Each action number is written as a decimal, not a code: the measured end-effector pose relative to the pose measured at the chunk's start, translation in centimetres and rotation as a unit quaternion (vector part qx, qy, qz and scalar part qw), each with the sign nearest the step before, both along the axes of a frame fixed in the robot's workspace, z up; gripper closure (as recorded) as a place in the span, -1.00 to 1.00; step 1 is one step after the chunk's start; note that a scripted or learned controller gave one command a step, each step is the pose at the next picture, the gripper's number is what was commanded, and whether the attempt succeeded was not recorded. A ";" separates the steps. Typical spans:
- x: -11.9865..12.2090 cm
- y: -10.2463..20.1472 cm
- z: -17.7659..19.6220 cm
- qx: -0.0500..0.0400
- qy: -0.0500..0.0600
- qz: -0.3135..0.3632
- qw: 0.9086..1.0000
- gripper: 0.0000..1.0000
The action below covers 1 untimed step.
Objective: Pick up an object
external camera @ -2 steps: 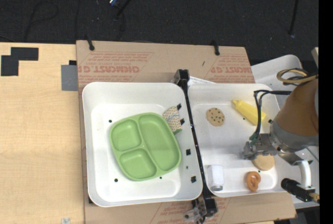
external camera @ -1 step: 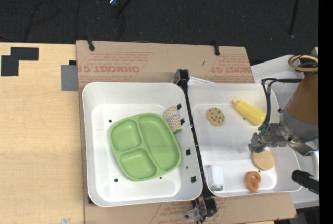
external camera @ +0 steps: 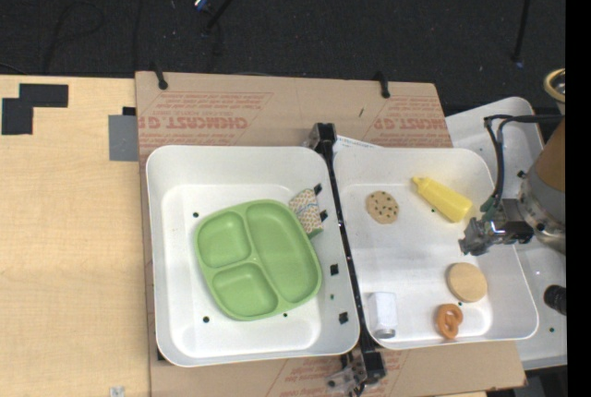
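Several candidates in the right bin [external camera: 517, 317] — nearest the gripper [external camera: 482, 236], a tan round disc [external camera: 467, 282] just below it, probably light, stiff and flat; best pinched across its edges. A yellow mustard-like bottle [external camera: 442, 198] just up-left of the gripper: smooth, rounded, likely slippery; best taken across the narrow body. Further off, a speckled cookie [external camera: 382, 207], a small orange pretzel-shaped piece [external camera: 449, 320] and a white cup-like object [external camera: 381, 312]. Arm reaching in from the right, wrist low over the bin's right side. Nothing seen between the fingers; open or closed, impossible to tell. Green divided tray [external camera: 258, 258] in the left bin [external camera: 175, 192].
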State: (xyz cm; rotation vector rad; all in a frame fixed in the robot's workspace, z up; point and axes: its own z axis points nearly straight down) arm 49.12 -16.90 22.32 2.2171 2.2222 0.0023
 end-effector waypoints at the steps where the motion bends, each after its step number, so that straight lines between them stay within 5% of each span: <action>1: 0.1 -0.1 3.9 0.000 0.000 0.000 1.000 1.00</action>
